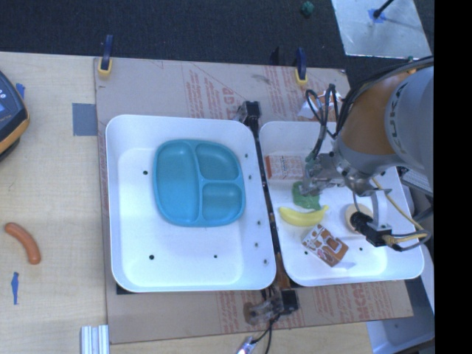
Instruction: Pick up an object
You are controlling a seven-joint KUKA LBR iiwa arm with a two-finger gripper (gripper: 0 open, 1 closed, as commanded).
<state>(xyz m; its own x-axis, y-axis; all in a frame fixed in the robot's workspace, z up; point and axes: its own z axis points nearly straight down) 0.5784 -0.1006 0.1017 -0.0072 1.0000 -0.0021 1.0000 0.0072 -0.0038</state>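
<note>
Tool (313, 183) hangs low over the green object (304, 195) above the banana (302, 214), seemingly lining up a grab; whether it's closed, I can't tell

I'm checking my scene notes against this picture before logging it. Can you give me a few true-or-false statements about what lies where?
1. The blue divided plate lies in the left bin. True.
2. The banana lies in the left bin. False: it lies in the right bin.
3. The hand is over the right bin, by a green object. True.
4. The sausage lies on the plate. False: it lies on the bench, left of both bins.
5. A patterned brown packet lies below the banana. True.
</note>
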